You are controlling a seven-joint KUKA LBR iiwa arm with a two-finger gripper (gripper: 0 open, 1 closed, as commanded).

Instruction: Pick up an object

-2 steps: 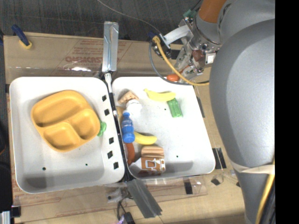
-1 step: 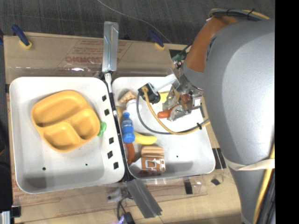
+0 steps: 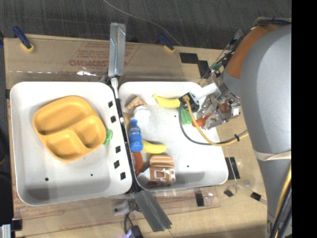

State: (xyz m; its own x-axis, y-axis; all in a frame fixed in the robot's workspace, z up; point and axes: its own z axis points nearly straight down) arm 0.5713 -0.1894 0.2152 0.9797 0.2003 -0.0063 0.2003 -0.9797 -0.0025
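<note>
My gripper (image 3: 200, 114) hangs low over the right side of the right bin (image 3: 208, 157), with the arm's grey bulk behind it. A small green object (image 3: 185, 116) and an orange piece (image 3: 197, 122) lie directly beside it; I cannot tell whether either is touched. A yellow banana (image 3: 167, 101) lies just to its left at the back of the bin. Along the bin's left wall are a blue bottle (image 3: 134, 135), a white bottle (image 3: 141, 114), a second banana (image 3: 154, 147), a reddish sausage (image 3: 138, 161) and a brown block (image 3: 161, 169).
The left bin (image 3: 29, 182) holds a yellow divided plate (image 3: 69, 127) with a green item (image 3: 108, 135) at its right edge. A yellow cable (image 3: 213, 141) loops from the wrist over the right bin. A brown toy (image 3: 133, 103) sits in the right bin's back left corner.
</note>
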